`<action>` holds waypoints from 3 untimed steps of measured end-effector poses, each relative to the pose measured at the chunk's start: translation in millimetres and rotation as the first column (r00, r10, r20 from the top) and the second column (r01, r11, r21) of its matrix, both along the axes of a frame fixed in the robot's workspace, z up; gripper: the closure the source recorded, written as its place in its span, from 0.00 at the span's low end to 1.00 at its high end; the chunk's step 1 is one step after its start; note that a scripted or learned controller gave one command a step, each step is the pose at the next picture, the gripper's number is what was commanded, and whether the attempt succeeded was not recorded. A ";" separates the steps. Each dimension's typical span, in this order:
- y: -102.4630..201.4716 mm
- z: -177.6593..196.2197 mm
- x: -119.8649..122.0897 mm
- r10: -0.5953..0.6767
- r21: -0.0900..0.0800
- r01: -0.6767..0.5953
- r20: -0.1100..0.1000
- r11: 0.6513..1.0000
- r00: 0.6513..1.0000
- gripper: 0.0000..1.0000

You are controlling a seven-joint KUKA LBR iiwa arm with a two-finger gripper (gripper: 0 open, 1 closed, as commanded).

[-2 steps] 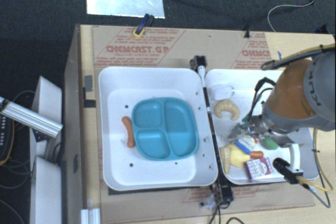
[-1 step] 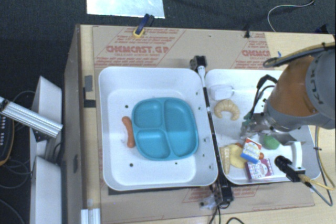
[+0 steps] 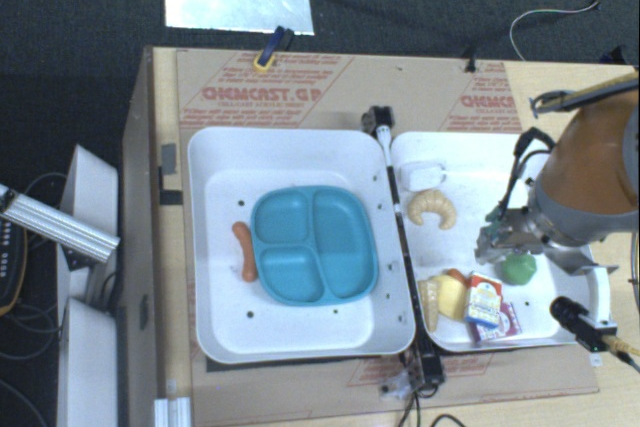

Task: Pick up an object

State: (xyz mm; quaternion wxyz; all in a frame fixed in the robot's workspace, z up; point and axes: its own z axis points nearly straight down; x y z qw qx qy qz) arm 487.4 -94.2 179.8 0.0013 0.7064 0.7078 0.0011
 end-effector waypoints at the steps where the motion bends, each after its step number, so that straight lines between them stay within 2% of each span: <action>1: -0.1 -0.3 -0.3 0.000 0.000 0.000 -0.001 1.000 1.000 0.00; 2: -64.4 -71.3 21.2 -0.002 0.000 0.002 -0.004 1.000 1.000 0.00; 3: -24.2 -95.5 86.8 0.001 0.000 -0.001 -0.002 1.000 1.000 0.00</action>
